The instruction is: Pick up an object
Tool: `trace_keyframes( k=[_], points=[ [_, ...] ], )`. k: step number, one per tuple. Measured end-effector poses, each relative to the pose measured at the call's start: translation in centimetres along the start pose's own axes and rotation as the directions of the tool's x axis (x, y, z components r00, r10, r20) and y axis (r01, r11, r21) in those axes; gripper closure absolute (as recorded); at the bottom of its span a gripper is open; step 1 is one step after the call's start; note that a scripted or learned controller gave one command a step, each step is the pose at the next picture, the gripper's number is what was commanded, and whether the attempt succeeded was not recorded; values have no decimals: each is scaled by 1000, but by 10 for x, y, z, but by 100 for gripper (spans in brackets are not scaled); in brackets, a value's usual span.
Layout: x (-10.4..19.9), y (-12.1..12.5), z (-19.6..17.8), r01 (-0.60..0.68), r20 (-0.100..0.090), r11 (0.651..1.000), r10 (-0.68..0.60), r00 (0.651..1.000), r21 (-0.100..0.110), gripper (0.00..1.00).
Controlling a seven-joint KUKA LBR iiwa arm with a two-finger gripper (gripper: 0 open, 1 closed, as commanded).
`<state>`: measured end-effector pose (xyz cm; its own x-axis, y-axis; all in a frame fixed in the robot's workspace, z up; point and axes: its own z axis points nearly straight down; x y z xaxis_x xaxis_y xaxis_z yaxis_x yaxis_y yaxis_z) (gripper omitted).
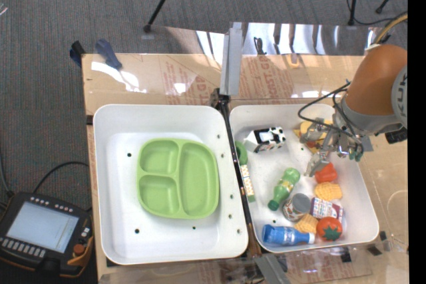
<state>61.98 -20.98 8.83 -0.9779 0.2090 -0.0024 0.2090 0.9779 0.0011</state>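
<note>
Grey carpet surrounds a bench [166,76] bearing two white bins, the arm [376,86] bent low over the right bin [369,209].

The gripper [322,159] points down near that bin's far right corner, fingers slightly apart, just above a red-orange toy [325,173], gripping nothing. Toys crowd the right bin's near right corner; several overlap and are hard to name. A green divided plate [178,178] lies mid-left bin [113,136].

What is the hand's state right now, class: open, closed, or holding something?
Hand: low in the right bin, just above the red toy; open or closed cannot be told, and nothing is seen held.
</note>
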Motion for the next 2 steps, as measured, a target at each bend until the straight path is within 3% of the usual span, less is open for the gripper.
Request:
trace_keyframes(
  k=[1, 2],
  points=[
    [55, -11, 0, -20, -3, 1000, 20, 1000, 0, 0],
    [50, 52, 1, -189, -2, 982, 189, 982, 0, 0]
  ],
)
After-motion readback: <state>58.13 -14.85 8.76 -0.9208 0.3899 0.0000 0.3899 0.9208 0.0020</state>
